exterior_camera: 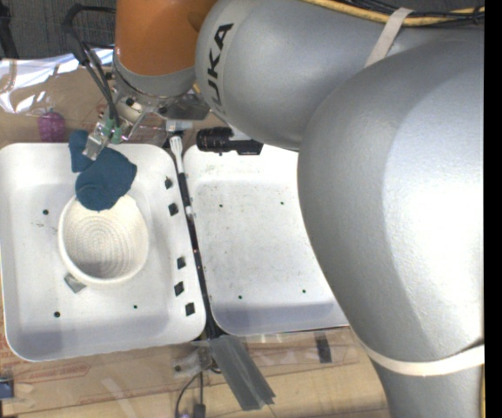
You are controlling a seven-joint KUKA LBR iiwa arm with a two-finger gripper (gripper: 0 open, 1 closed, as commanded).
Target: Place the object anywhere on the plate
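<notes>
light: I'm seeing bright, even overhead light
glare: plastic sheet is shining hard
focus: looming arm is looking soft

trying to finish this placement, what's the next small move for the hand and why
Probably shift a little further over the plate and lower. The blue cloth hangs from the hand in the left bin, and its bottom laps just the plate's far rim, so released now it might slide off.

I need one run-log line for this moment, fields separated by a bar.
arm: over left bin | gripper: at blue cloth, grasp unclear | cloth: overlaps far rim of plate | right bin: bare | status: placing
</notes>
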